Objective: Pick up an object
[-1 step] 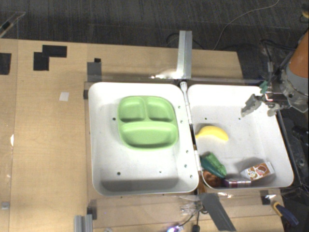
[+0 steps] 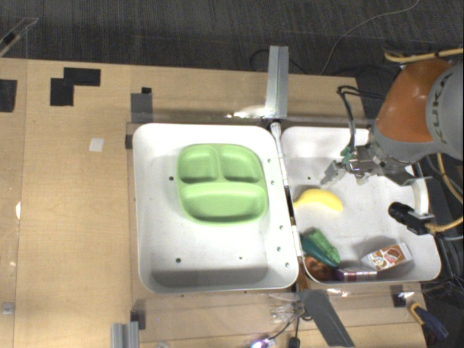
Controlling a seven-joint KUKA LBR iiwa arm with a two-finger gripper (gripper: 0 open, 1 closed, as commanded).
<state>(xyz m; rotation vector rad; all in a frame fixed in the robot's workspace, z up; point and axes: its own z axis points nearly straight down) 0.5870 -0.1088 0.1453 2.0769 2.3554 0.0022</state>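
Hovering over the far part of the right bin (image 2: pixel 428 263), the hand (image 2: pixel 349 167) hangs just above the white floor, and from here I honestly cannot tell whether it is spread or clenched; nothing sits in it that I can make out.

Starting at the near edge of that bin: a small red and white carton (image 2: pixel 386 257) lies toward the near right corner, a dark purple tube-like thing (image 2: pixel 349 272) beside it along the near wall, and a green packet (image 2: pixel 321 248) tucked into the near left corner, overlapping the tube's end. Crowded down there, awkward for a clean pinch. Further in, the yellow banana (image 2: pixel 319 201) lies on its own near the bin's left wall, clear space all round it, just short of the hand. That looks to me the sensible target.

To do it well, I'd say: shift slightly toward the near left, line up across the banana's narrow width, not along its curve, drop low enough to straddle it, and close at the thick middle so it won't squirt out.

Over in the left bin (image 2: pixel 156 267), a green divided tray (image 2: pixel 220 181) sits alone toward the far side. Beyond both bins, the grey and orange arm (image 2: pixel 409 114) comes over the counter's (image 2: pixel 72 216) far right corner.
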